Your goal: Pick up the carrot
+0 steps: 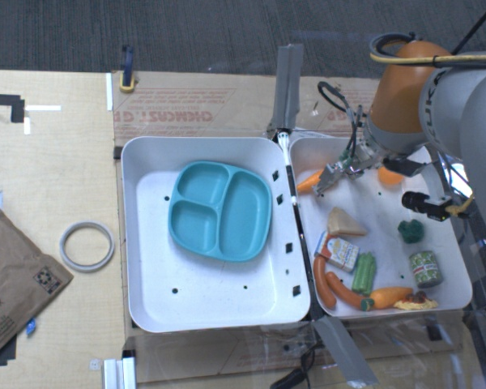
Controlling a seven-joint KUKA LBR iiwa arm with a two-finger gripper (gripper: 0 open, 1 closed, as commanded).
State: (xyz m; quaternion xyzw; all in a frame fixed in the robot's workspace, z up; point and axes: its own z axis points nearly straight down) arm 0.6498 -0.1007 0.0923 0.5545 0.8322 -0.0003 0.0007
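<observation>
The left bin (138,241) holds a teal divided plate (221,211) with three compartments, lying near the middle. The right bin (462,286) holds a cluster of toy food — a pale wedge (345,222), a small carton (340,254), a green pickle (364,271), a red sausage (334,288), a green can (425,268) and a dark green piece (411,231). On the bench to the left lie a tape ring (87,245) and a brown cardboard sheet (12,278) — well apart from the bins.
</observation>
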